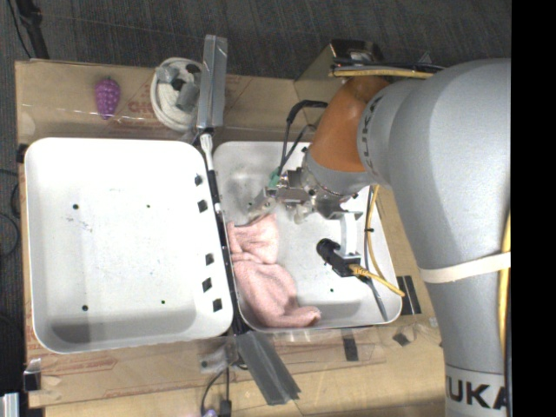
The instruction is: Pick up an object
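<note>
A crumpled pink cloth [263, 272] lies along the left side of the right bin [365, 307], stretching from mid-bin down to its near edge. My gripper [261, 203] reaches into that bin from the right, its tip low over the bin floor just above the cloth's upper end. The wrist and orange band hide much of the bin's upper right part.
The left bin [113, 241] sits beside it, separated by a grey divider with black clips [208, 233]. On the bench beyond the bins lie a purple grape-like object [107, 96] and a white coiled item [176, 92].
</note>
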